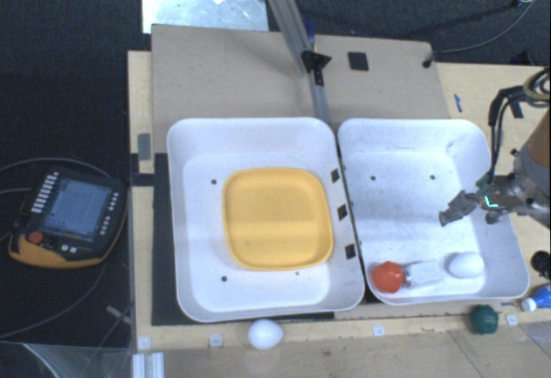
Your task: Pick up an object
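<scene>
My gripper (454, 213) hangs over the right side of the right bin (405, 152), reaching in from the right edge, with nothing seen in it. Along that bin's front wall lie a red ball (387, 276), a small pale clear piece (423, 272) and a white egg-shaped object (466, 265). The egg lies just below and in front of the gripper, apart from it. A square yellow plate (278, 218) lies flat in the middle of the left bin (194, 152).
Another white egg (265, 333) rests on the bench in front of the left bin. A green ball (484, 319) and a blue item (535, 302) lie off the right bin's front corner. A slanted metal pole (288, 15) rises behind the bins. A teach pendant (65, 221) sits far left.
</scene>
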